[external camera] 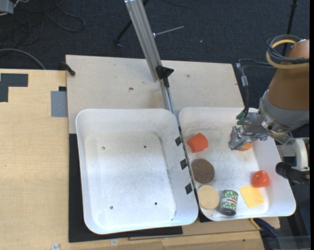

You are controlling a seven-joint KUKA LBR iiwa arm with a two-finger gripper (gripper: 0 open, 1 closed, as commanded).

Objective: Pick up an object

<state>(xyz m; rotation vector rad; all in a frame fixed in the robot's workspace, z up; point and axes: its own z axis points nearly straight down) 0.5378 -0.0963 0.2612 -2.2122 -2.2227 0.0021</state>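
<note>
While the grey arm (285,95) reaches in from three o'clock, we see its claw (241,139) low over the right bin (282,208), pressed against a small orange object (245,146) that peeks out beneath it. We cannot tell how far the claw is spread or whether it grips anything. At nine o'clock from it lies an orange block (197,142); toward six o'clock sit a brown disc (203,170), tan disc (208,197), green can (229,202), yellow block (252,196) and red piece (260,178).
</note>
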